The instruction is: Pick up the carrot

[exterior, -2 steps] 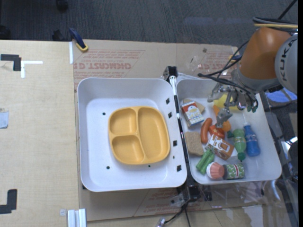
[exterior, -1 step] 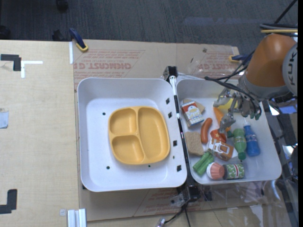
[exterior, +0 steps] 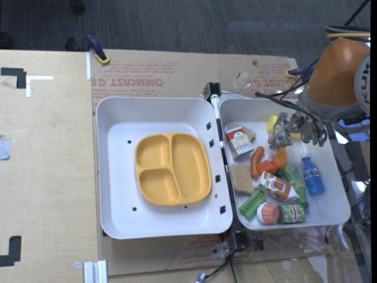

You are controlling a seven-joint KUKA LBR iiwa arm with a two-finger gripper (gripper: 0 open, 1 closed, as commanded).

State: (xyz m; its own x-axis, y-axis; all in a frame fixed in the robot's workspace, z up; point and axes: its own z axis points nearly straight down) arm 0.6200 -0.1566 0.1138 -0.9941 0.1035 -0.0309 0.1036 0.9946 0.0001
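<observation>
You've got the two-finger metal gripper (exterior: 280, 139) hanging over the right white bin (exterior: 337, 216), tips just above the short orange carrot (exterior: 280, 156) (which sits mid-bin, beside the red sausage-shaped toy (exterior: 257, 161)). Can't tell how wide those fingers are, and nothing visibly sits between them. The small blue plastic bottle (exterior: 312, 176) lies just right. The yellow three-compartment plate (exterior: 172, 168) sits in the left white bin (exterior: 115, 128).
</observation>
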